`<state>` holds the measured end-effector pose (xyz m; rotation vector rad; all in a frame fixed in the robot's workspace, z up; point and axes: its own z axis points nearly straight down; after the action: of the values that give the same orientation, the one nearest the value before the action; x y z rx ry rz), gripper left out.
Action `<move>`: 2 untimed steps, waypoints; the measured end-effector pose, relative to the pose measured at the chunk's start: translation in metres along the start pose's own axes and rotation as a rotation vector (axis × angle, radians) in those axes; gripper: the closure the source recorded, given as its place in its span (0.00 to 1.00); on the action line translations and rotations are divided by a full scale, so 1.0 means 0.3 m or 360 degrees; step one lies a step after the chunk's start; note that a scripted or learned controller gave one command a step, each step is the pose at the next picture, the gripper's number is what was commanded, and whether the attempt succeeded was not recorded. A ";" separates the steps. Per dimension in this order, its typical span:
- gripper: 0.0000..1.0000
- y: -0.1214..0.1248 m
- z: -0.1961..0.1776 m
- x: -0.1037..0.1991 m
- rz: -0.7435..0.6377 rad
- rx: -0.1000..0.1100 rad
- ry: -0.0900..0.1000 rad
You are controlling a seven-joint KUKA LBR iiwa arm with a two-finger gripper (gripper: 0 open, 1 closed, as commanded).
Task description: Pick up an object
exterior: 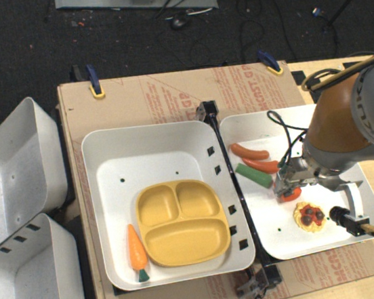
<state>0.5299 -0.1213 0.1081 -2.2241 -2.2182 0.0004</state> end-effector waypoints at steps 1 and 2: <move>1.00 0.020 -0.147 -0.009 -0.0007 -0.0007 -0.0002; 1.00 0.025 -0.324 -0.010 -0.0008 -0.0010 -0.0003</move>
<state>0.5375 -0.1242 0.2052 -2.2220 -2.2279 -0.0044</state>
